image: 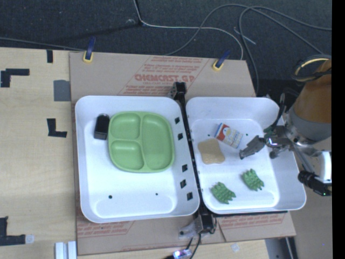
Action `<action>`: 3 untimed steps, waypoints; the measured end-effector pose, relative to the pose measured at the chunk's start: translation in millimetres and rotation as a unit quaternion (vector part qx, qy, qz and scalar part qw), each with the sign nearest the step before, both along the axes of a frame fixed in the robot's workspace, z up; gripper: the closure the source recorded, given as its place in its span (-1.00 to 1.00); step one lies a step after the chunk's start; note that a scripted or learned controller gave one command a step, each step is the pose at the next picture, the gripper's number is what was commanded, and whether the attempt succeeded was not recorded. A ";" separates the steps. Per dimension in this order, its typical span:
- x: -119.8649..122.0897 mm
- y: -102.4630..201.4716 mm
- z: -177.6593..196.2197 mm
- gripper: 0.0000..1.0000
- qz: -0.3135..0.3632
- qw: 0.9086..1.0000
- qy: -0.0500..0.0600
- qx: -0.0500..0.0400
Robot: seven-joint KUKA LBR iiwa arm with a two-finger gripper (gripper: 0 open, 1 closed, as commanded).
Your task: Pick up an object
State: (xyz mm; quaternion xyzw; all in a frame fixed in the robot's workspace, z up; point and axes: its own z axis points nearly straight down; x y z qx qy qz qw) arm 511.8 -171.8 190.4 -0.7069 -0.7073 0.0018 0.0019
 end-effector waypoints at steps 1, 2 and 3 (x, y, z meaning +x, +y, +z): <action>0.5 -4.7 -44.1 -1.00 0.000 1.000 -0.001 0.000; 0.5 -0.2 -100.8 -1.00 0.000 1.000 0.000 0.000; 1.3 0.2 -88.1 1.00 0.001 1.000 -0.001 0.001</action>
